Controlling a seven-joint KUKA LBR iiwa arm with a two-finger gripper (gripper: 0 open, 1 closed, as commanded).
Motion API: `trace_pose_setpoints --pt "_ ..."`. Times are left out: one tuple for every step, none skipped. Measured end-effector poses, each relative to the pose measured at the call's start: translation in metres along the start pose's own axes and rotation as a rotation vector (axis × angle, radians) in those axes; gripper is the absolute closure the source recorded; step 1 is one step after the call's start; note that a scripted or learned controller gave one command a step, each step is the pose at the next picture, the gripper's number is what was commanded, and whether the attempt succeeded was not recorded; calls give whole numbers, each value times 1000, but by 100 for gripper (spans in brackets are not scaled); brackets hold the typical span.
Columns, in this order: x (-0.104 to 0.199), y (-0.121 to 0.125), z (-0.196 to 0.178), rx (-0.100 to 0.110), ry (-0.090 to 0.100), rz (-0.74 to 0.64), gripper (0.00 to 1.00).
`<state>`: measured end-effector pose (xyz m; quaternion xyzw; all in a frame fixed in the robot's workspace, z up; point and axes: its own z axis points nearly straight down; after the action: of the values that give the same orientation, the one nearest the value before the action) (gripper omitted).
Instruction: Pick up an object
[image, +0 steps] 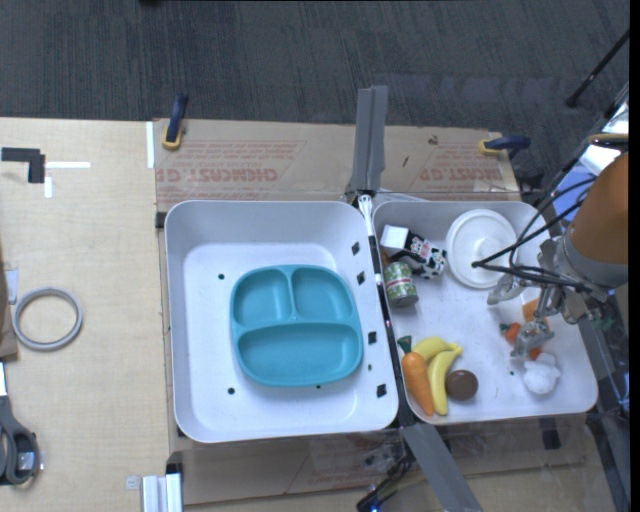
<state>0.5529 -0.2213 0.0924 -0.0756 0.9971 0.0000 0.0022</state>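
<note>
My gripper (531, 338) hangs low over the right side of the right bin (480, 408), coming in from the right under the orange band of the arm (610, 225). A small orange and red object (526, 347) lies right at its tip, and another orange bit (512, 329) sits just to the left; whether either is held is unclear. A white fluffy lump (541, 378) lies just below the gripper. Further left in this bin are a banana (441, 361), a carrot (417, 384) and a brown ball (461, 384).
A white round dish (480, 245) sits at the back of the right bin, with a green can (400, 286), a black-and-white cow toy (427, 256) and a white cube (393, 238) near the divider. The left bin (200, 330) holds a teal divided plate (296, 325).
</note>
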Motion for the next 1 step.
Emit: trace_pose_setpoints --pt "-2 2 -10 -1 -4 -2 100"
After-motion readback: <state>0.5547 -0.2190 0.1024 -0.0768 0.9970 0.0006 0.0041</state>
